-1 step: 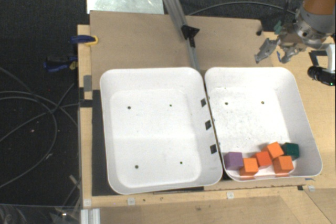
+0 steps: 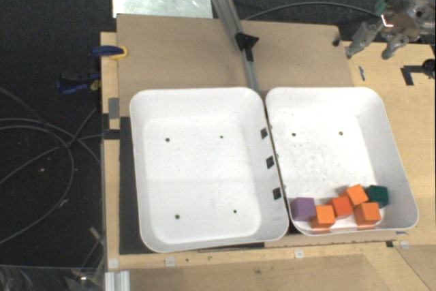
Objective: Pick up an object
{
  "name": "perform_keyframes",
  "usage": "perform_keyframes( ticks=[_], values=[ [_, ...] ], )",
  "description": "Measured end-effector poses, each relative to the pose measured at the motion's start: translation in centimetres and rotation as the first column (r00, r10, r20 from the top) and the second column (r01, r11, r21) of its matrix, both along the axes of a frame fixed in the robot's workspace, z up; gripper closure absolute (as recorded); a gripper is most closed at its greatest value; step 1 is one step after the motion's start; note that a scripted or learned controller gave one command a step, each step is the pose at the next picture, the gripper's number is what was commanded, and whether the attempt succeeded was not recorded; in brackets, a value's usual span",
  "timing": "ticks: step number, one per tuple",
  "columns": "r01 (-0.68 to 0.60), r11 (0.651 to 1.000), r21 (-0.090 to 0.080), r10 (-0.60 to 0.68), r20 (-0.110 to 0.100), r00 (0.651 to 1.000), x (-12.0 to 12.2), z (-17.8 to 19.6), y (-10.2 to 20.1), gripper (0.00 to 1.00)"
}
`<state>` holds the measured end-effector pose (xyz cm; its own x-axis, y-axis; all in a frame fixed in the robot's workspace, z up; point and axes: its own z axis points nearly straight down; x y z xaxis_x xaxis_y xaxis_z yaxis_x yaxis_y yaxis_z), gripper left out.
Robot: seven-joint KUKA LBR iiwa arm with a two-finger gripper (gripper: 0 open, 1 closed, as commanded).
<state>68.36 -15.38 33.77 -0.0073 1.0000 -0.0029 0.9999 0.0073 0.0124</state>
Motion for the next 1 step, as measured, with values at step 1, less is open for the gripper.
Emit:
perform_keyframes(
  ticks=[1],
  values=[
    [0.01, 1.0, 0.0, -0.01, -0.013, 1.0, -3.2, -2.53, -3.88, 0.0]
  ],
)
